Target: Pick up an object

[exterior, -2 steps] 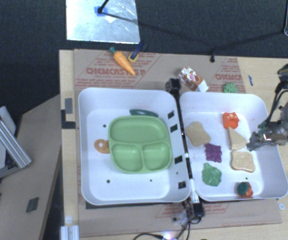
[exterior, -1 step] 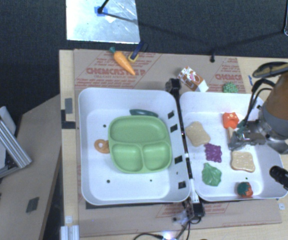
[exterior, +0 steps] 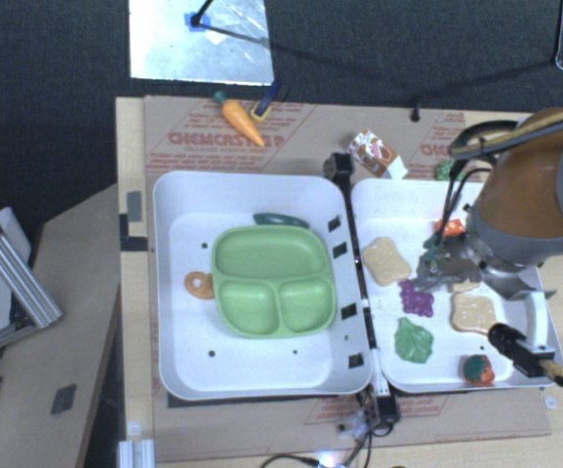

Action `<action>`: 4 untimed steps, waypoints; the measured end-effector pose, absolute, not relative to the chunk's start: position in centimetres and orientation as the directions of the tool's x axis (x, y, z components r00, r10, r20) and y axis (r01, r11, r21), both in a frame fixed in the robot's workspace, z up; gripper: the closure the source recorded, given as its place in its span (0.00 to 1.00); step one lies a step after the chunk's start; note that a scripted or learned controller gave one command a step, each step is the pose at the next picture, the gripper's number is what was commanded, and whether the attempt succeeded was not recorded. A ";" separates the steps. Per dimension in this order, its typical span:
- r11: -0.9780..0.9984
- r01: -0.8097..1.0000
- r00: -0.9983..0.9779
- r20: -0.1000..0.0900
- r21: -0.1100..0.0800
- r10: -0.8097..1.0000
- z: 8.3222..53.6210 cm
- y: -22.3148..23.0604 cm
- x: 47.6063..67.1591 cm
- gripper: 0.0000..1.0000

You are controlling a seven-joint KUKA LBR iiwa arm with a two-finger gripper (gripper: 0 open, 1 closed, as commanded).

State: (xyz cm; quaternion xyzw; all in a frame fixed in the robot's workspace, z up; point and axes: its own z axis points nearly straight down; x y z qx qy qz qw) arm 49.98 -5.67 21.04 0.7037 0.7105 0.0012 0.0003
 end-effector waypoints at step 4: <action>-0.001 1.000 0.001 -0.001 0.002 1.000 22.4 0.9 50.5 1.00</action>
